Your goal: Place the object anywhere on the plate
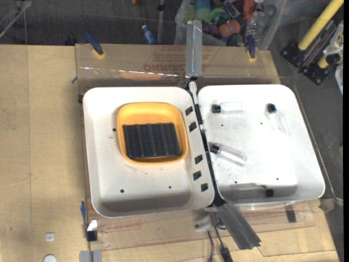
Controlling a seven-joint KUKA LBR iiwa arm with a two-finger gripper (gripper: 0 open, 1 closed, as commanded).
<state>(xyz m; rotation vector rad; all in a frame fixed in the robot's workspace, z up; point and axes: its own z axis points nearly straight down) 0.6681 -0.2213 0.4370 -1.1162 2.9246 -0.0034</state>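
Gripper state could not be told from the camera view. A yellow plate (pixel 126 113) sat in the left bin (pixel 103 184), and a dark ridged block (pixel 151 141) lay flat on it, well inside the rim. In the right bin (pixel 294 162) lay clear tubes with black caps: one (pixel 228 154) near the divider, one (pixel 226 108) toward the back, and another (pixel 276 118) at the back right. If the block was the object, placement looked finished, and the next move called only for the arm to keep away from it. If a tube was meant, the pick step had not begun, and the next move called for a careful descent onto a slim, clear, roll-prone target.
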